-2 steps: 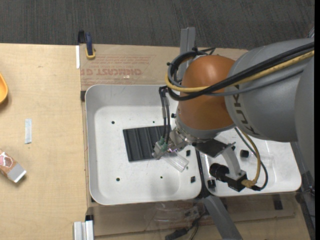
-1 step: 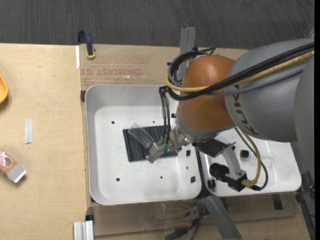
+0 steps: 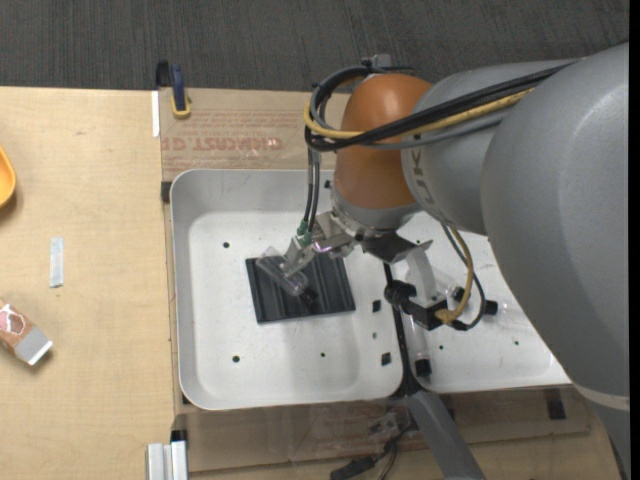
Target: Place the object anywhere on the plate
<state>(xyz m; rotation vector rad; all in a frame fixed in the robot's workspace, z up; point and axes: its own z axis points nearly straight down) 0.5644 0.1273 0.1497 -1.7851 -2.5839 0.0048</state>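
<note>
The counter is light wood and takes up the left side of the frame. A white bin sits on it at center. On the bare wood at far left: an orange thing (cut off by the edge), a small grey strip, and a brown-and-white packet.

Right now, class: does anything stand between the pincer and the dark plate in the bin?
Nothing visible does. The pincer is right over the dark ribbed plate in the white bin, with no other item between them.
</note>
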